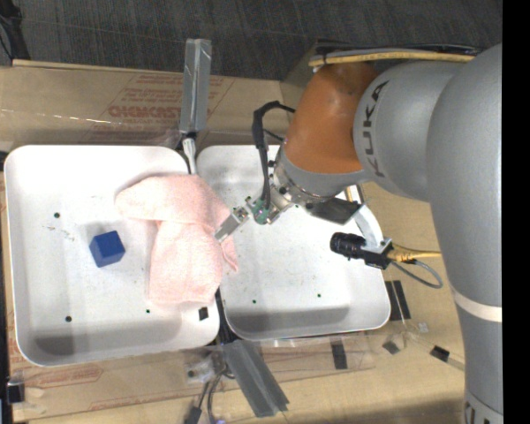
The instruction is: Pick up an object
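Note:
A pink cloth (pixel 181 237) lies crumpled in the left bin (pixel 35 237), its right edge draped over the wall between the two bins. A small blue cube (pixel 107 247) sits on the left bin's floor, left of the cloth. My gripper (pixel 232 223) reaches in from the right, low over the left side of the right bin (pixel 300 281). Its tip is at the cloth's right edge and seems to touch it. The grey arm with its orange band (pixel 331 122) hides the right bin's far part.
A grey metal post (pixel 194 87) stands behind the gap between the bins. A black connector with a cable (pixel 362 247) hangs off the wrist over the right bin's right side. Brown cardboard (pixel 88 95) lies under and behind the bins.

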{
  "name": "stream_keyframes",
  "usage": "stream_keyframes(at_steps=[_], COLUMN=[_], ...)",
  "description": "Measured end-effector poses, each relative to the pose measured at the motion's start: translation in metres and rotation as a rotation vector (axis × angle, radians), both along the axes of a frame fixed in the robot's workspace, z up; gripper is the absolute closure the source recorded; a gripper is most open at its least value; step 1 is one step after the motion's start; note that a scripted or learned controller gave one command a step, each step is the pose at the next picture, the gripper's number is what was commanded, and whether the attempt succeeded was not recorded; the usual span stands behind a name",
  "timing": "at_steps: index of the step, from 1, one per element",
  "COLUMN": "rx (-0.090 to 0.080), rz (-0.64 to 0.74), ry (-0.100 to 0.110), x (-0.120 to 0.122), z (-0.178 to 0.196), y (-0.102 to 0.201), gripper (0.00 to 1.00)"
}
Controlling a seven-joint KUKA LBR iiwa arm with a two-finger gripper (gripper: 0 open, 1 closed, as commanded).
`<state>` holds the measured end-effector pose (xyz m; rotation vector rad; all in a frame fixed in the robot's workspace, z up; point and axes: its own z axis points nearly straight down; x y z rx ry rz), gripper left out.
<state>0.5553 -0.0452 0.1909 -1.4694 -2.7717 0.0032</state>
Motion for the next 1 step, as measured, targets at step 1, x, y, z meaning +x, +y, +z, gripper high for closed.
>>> stream_keyframes(at_steps=[1], rx=[0.000], rz=[0.000], ry=[0.000], x=[0.0000], z=[0.0000], y=[0.0000], gripper=[0.00])
